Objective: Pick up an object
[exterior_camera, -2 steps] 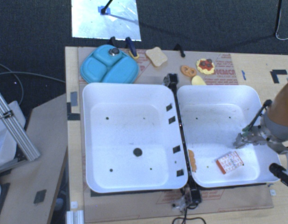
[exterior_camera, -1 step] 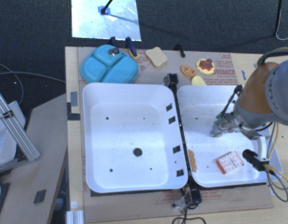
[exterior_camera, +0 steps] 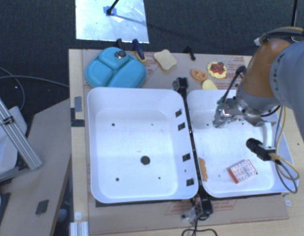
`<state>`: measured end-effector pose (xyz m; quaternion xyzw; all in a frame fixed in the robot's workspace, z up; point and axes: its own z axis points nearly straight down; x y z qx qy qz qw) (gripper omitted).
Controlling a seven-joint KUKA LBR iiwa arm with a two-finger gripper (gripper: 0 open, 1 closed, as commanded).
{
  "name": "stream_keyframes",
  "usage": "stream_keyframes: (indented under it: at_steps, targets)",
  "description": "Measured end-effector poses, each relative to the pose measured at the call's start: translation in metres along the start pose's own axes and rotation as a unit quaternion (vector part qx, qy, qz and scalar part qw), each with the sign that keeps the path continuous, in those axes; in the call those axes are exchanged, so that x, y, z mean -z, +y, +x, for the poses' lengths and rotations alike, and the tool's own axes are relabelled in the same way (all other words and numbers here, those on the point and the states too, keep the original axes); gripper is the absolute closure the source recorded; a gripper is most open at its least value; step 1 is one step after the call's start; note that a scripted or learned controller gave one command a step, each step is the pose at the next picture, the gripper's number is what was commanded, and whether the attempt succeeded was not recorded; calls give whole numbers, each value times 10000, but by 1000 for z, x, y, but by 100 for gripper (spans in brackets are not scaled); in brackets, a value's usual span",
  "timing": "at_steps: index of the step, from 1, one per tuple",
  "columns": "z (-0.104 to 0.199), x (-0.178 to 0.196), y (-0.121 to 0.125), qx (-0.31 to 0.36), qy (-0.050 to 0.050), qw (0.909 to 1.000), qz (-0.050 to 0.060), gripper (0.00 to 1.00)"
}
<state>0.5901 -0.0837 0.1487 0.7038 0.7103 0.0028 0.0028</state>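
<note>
where white plastic curves — flat printed carton [exterior_camera: 242, 171], rectangular

blue plastic divided tray [exterior_camera: 115, 69] behind left bin | tan toast-shaped toy [exterior_camera: 165, 59] beside it | small pretzel-shaped toy [exterior_camera: 198, 74], round pizza-like toy [exterior_camera: 217, 69] further right | shiny foil sheet [exterior_camera: 111, 13] on dark carpet

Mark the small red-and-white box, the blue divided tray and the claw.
small red-and-white box [exterior_camera: 242, 170]: camera view, middle of its top face.
blue divided tray [exterior_camera: 115, 69]: camera view, centre divider.
claw [exterior_camera: 219, 120]: camera view, its tip above the right bin.
</note>
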Motion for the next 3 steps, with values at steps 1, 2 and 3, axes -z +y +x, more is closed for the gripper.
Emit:
stream_keyframes:
  at_steps: [1,2,3]
  targets:
    - [68,38,12,4,6,10000,11,100]
    - [136,35,-34,6,18,10000,47,100]
    - [197,224,-25,13,33,10000,-63,100]
